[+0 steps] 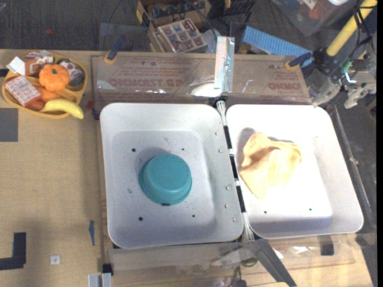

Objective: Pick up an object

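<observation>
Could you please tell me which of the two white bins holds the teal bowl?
The left bin holds the teal bowl, upside down near its middle. The right bin holds a crumpled yellow cloth instead.

Two smooth white plastic bins [119, 124] sit on a pale matt wooden bench [48, 184]. In the left bin lies a teal plastic bowl [166, 179] with a dull sheen. Right of the bowl, in the other bin, lies a soft, crumpled yellow cloth [269, 162], matt and wrinkled.
</observation>
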Robot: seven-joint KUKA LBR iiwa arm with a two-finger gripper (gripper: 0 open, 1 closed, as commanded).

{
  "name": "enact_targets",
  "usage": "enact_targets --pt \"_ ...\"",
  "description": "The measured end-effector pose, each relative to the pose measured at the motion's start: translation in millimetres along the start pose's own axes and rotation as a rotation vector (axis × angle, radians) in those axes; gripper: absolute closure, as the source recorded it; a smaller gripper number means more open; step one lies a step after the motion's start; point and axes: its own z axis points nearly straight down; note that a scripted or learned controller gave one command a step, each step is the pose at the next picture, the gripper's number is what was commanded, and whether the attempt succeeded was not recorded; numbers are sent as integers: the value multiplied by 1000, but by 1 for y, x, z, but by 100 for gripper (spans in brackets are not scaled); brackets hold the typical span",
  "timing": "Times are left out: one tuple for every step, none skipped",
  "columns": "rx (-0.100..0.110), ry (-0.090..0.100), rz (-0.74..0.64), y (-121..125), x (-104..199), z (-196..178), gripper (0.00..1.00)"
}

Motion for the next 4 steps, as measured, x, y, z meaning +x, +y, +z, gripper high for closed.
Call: enact_targets --pt "1 0 -110 6 63 85 0" --pt "-7 -2 -159 -9 22 183 0" --pt "-13 -3 -157 -7 21 170 100" --pt "-13 -3 -157 -7 21 170 0"
